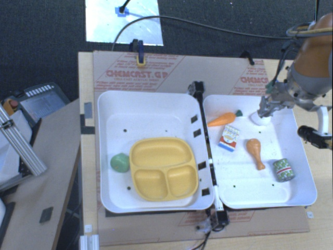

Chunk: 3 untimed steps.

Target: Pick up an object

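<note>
Two white bins are sitting side by side on the bench (pixel 86 134). Over the far end of the right bin (pixel 304 191), the claw (pixel 265 110) is hanging low, right above a small white object (pixel 258 120) lying near the far wall; whether its fingers are spread or pressed together I cannot tell. Just left of it a toy carrot (pixel 222 120) is lying, with a small red-and-white carton (pixel 229 137) beside it toward the near side. A toy chicken drumstick (pixel 255 152) is resting near the bin's middle, and a green patterned can (pixel 283 170) is lying further to the near right. In the left bin (pixel 112 108), a yellow divided tray (pixel 162 167) is sitting with a green ball (pixel 119 162) touching its left edge.
</note>
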Available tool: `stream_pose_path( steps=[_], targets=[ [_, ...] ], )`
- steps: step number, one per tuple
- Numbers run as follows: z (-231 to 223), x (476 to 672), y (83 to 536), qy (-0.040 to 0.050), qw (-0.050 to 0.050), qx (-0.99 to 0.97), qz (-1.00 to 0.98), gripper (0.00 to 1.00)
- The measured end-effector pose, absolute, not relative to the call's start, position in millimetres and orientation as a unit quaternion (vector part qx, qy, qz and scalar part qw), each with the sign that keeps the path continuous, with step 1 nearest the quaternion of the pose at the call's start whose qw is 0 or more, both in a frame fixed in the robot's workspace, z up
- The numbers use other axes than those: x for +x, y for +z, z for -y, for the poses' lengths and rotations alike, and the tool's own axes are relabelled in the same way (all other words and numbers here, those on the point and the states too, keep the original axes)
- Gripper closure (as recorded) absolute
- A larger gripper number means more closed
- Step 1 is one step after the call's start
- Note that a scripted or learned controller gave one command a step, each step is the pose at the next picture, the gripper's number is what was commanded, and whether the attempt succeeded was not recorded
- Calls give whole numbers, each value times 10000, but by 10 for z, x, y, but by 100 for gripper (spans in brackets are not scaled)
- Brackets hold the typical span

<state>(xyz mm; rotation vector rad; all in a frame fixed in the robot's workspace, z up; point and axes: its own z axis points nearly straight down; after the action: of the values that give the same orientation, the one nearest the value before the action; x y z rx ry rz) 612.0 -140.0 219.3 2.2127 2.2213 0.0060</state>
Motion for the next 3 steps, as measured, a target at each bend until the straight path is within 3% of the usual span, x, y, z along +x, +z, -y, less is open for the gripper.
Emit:
stream_pose_path(
  steps=[1,3],
  targets=[
    [1401,6130,2437,11,17,7056,-7086,100],
    [230,6217,2512,14,1,7034,-7108,100]
  ],
)
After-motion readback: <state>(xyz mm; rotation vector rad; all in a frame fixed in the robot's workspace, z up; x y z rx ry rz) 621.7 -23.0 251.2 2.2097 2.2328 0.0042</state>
